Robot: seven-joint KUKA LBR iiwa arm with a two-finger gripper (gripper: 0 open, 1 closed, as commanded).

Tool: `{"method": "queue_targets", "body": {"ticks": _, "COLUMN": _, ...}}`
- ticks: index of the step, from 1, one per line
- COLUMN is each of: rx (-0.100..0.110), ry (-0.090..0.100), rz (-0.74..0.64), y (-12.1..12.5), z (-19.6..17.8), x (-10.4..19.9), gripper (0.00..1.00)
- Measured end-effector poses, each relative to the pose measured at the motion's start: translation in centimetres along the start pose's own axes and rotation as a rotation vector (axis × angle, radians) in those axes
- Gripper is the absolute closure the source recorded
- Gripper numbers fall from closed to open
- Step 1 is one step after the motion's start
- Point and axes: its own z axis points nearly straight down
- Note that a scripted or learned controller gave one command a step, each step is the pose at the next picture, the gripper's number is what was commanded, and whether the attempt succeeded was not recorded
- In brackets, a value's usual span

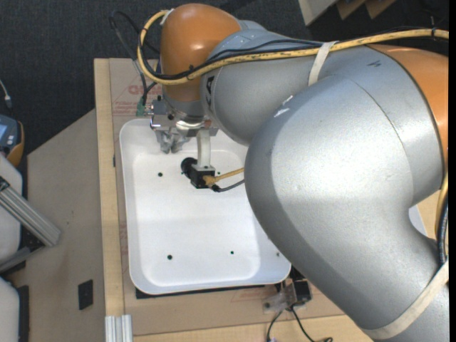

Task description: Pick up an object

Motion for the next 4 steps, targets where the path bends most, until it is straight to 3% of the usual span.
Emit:
{"method": "queue_targets", "body": {"ticks": 1, "rx": -0.025, "ry": 0.005, "rz": 0.002, "y": 0.5, "z": -6.7, "x": -0.1, "gripper": 1.00}}
{"method": "queue_targets", "body": {"ticks": 2, "rx": -0.027, "ry": 0.006, "rz": 0.001, "y": 0.4, "z": -14.3, "x": -0.1, "gripper": 1.00}}
{"method": "queue_targets", "body": {"ticks": 3, "rx": -0.013, "ry": 0.002, "rz": 0.001, "y": 0.2, "z": -12.1, "x": -0.1, "gripper": 1.00}}
{"method": "queue_targets", "body": {"ticks": 4, "rx": -0.036, "ry": 0.009, "rz": 0.001, "y": 0.2, "z": -26.6, "x": -0.2, "gripper": 1.00}}
